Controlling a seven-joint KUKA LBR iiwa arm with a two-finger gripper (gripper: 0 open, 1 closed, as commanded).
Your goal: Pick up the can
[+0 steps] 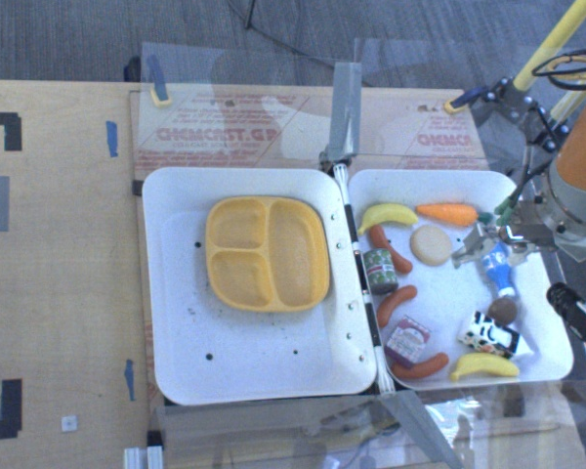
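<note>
The can (379,270), short with a dark green label, lies at the left side of the right bin (557,360), close to the divider. My gripper (486,245) hangs over the right half of that bin, well right of the can and apart from it. It is open, with nothing held between its fingers. A blue bottle (498,274) lies just below it. The grey arm with its orange band (576,154) comes in from the right edge.
Around the can lie a banana (388,215), a beige round piece (431,244), a carrot (447,213) and red sausages (397,304). Further front are a red packet (407,339), a cow toy (489,335) and a second banana (483,365). A yellow divided plate (268,253) sits in the left bin (176,360).
</note>
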